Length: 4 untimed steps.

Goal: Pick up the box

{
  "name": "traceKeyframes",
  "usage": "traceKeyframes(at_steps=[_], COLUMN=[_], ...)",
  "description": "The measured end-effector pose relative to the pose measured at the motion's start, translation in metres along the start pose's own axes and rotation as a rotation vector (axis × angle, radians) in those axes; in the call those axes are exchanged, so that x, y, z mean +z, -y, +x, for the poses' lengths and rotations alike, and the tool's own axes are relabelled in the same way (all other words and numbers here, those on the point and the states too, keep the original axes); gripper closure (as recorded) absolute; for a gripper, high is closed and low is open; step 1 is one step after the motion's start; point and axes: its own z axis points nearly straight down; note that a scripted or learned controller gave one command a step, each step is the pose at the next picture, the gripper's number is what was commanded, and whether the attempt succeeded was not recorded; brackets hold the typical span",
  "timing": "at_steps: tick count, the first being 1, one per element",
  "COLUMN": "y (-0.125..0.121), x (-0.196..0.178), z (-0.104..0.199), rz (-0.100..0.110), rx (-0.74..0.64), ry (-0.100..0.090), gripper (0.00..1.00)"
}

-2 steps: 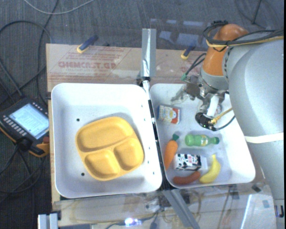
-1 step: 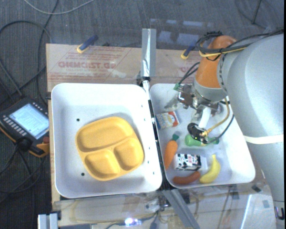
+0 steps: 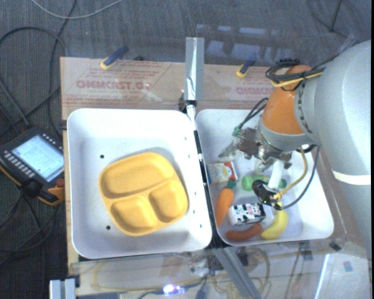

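Camera view from above: the box [image 3: 247, 212] lies in the bin [image 3: 318, 220] on the view's right, between a carrot [image 3: 224, 205] and a banana [image 3: 275, 225]. The gripper [image 3: 252, 151] hangs over that bin, apart from the box; I cannot tell whether it is wide or narrow.

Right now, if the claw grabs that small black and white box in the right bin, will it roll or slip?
The box looks flat-sided, so it probably won't roll. Being small, it is likely light. It lies close among the carrot, red sausage and banana, so lifting it may nudge them.
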Motion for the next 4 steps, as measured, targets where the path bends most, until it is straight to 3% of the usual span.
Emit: traceKeyframes(at_steps=[1, 2, 3, 4], y=[0.021, 0.021, 0.021, 0.043], x=[-0.001, -0.009, -0.009, -0.001], z=[-0.010, -0.011, -0.011, -0.015], rz=[-0.004, 0.000, 0.000, -0.005], rx=[-0.032, -0.031, -0.031, 0.102], ry=[-0.001, -0.001, -0.001, -0.003], gripper=[0.00, 1.00, 0.00, 0.00])
